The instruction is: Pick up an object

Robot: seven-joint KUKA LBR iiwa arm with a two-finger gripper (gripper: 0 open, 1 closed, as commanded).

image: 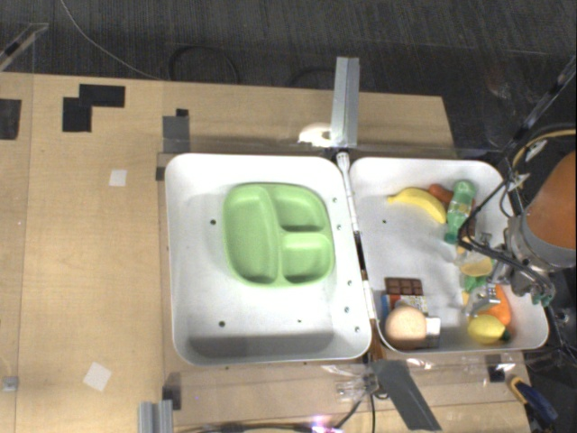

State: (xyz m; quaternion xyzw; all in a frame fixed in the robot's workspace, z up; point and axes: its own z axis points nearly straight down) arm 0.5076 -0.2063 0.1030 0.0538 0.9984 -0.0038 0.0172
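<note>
— Gripper [491, 282] low over the right bin's [397, 174] far-right clutter; grip state can't be told.
— Objects?
— Banana [420, 202], green bottle [459, 208], lemon [486, 329]; possibly an orange item beside it.

A pale wooden tabletop [81, 269] bears black square markings [90, 105] and 2 small white patches. Beyond it lies dark grey floor [270, 16], possibly carpet, crossed by a thin cable [99, 39].

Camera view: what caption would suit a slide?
Arm reaches over right bin of toy food; green tray fills left bin.
</note>
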